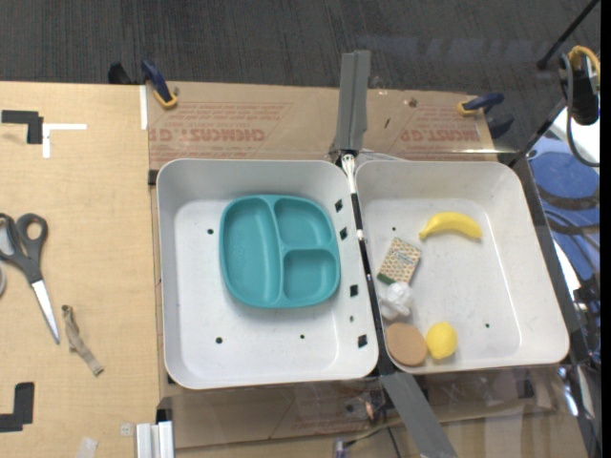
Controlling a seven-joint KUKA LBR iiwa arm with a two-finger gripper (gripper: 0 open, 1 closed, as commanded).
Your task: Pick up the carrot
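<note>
Locating the carrot is judged the step in hand: its place cannot be told among the curved yellow banana (452, 225), round yellow lemon (441, 340) and brown oval lump (407, 344) in the right-hand shallow white bin (501, 284). The pincer's state cannot be told; identification is called for next.

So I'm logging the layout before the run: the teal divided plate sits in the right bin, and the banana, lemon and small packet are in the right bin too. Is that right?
Not quite. The camera view shows the teal divided plate in the left bin, not the right one. The banana, lemon and small packet are in the right bin, as you said.
</note>
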